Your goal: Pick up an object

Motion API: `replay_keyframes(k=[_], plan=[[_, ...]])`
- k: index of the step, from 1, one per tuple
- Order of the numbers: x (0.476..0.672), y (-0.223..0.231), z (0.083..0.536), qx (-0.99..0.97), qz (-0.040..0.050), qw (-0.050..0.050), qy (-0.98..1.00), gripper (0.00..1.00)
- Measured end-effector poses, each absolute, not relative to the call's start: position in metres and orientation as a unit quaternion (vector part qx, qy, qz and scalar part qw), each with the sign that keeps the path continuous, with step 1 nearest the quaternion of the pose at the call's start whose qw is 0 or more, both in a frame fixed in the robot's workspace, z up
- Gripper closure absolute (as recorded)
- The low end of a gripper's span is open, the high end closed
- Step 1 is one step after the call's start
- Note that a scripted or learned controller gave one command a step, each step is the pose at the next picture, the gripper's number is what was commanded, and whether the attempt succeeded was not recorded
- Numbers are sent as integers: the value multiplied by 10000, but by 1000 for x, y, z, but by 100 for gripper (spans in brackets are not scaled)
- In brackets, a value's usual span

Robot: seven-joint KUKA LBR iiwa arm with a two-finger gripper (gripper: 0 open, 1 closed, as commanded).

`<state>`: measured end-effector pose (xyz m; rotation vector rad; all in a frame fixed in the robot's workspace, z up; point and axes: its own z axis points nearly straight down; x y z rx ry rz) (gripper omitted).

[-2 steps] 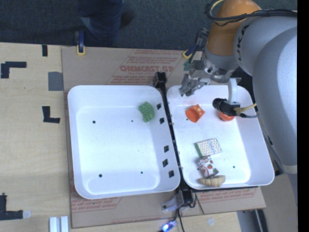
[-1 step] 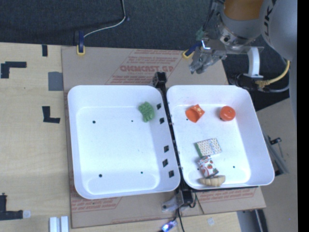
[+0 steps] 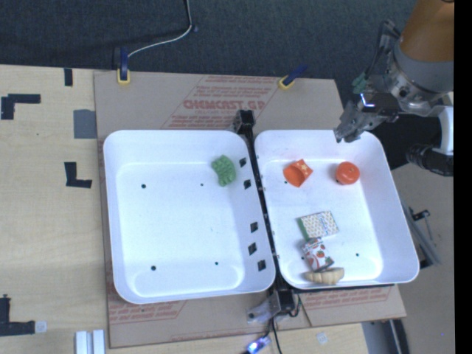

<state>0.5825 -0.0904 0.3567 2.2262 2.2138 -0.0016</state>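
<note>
My gripper (image 3: 349, 130) hangs over the far right corner of the right bin (image 3: 369, 150), its dark fingers pointing down and left, with nothing seen between them. Just below it lies a small orange round object (image 3: 347, 172). An orange-red block (image 3: 297, 173) sits to the left of that. A patterned square packet (image 3: 318, 225), a red and white packet (image 3: 317, 254) and a tan banana-shaped piece (image 3: 325, 275) lie toward the bin's near side. A green lumpy object (image 3: 224, 169) rests in the left bin (image 3: 125, 220) near its far right corner.
The two bins meet at a black-clipped divider (image 3: 254, 198). They stand on a cardboard sheet (image 3: 214, 102) clamped to the bench. A white cable (image 3: 166, 39) runs across the dark backdrop behind.
</note>
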Motion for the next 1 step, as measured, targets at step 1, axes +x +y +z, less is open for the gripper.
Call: replay_keyframes(k=[1], plan=[[613, 7, 350, 7034, 5, -8, 7108, 100]])
